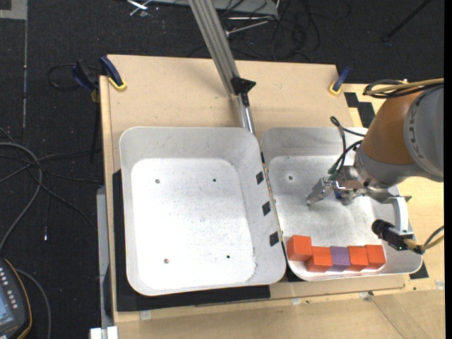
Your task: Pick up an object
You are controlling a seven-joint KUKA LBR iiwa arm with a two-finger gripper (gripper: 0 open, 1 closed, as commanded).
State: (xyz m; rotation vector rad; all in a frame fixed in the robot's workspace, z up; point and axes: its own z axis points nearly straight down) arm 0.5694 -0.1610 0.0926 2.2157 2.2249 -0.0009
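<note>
Currently, the arm [406,136] is being extended in from the right over the right bin [282,147], with the gripper [326,191] being held low above the middle of that bin's floor. Whether the claw is open or closed cannot be told, and nothing is being seen caught in it. A row of blocks is being carried along the near edge of the right bin: an orange block [299,246] nearest the bin's near-left corner, another orange block [321,258], a purple block [340,258], and further orange blocks [367,257] toward the near-right corner. The left bin [141,147] is being seen beside it on the bench [183,83].
</note>
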